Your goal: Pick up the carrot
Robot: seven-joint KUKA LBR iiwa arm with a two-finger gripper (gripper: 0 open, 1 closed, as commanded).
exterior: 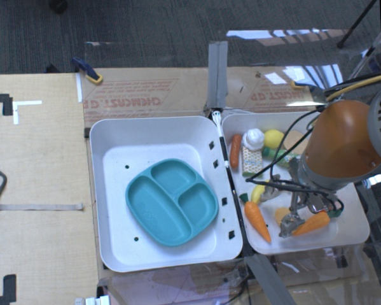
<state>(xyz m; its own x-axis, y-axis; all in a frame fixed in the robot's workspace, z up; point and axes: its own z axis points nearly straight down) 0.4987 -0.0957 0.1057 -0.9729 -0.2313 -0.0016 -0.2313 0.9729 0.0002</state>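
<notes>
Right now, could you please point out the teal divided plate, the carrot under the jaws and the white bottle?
teal divided plate (pixel 172 201): camera view, centre ridge.
carrot (pixel 315 222): camera view, its thick middle.
white bottle (pixel 252 153): camera view, its label.

1. A broad, rounded orange band (pixel 340 139) caps the arm above the wrist.
2. Below it sits a grey wrist section (pixel 316 181).
3. Thin black cables (pixel 288 185) loop around the wrist.
4. A small metallic two-finger gripper (pixel 296 218) ends the arm.
5. A yellow cable (pixel 359 82) runs behind.
</notes>
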